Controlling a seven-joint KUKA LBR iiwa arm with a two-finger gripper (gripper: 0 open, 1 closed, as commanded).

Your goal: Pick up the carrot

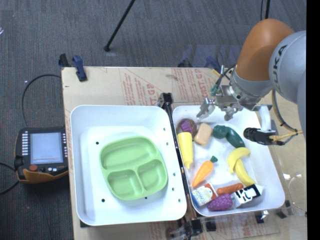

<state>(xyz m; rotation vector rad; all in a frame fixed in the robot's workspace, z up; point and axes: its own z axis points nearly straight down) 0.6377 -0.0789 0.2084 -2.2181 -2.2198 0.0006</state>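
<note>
Two-fingered and silver, the tool (218,110) hangs over the far edge of the right white bin (267,181), its fingers spread apart with nothing between them. One fingertip (204,111) sits just above the tan block-shaped toy (203,133); the other lies toward the dark green toy vegetable (229,135). Behind it rises the grey arm with its orange band (261,40).

Nearer the middle of the same bin lies the orange toy carrot with a small green top (203,172), slanted, its green end pointing toward the far right. It is well apart from the tool, between the long yellow corn-like toy (185,148) on its left and the yellow toy banana (240,165) on its right. Close to the near rim are a small printed carton (202,194), a purple bunch of toy grapes (220,202), a thin red-orange toy (229,188) and a black-and-white card (248,194).

In the left white bin (85,129) rests a light green divided plate (133,167). Both bins stand on the pale brown worktop (125,84).
</note>
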